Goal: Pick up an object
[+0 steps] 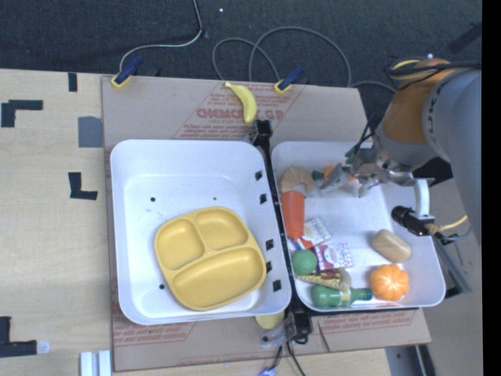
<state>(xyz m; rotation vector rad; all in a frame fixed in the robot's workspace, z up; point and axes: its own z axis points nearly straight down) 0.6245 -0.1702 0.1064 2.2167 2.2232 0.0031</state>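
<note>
Beige and rounded, the toy food piece point(295, 178) at the far left of the right bin point(356, 214) is the nearest candidate. It looks like light, hard moulded plastic, stiff enough to take a firm squeeze but smooth and curved, so it could squirt out of a shallow pinch. A hold across its narrower middle seems safest. It lies hard by the divider wall, touching or nearly touching the top of the orange carrot point(292, 214), which leaves little room on its left side. The gripper point(347, 175) hangs low over the far part of the same bin, just to the right of the piece and apart from it, with a small green bit point(317, 176) between them. At this slant its metal tip is too small and cluttered to tell whether it is spread or closed, and nothing can be seen held in it. The orange fruit point(389, 282) and tan loaf-like piece point(391, 245) sit well apart at the near right, both rounder and likelier to roll.
</note>
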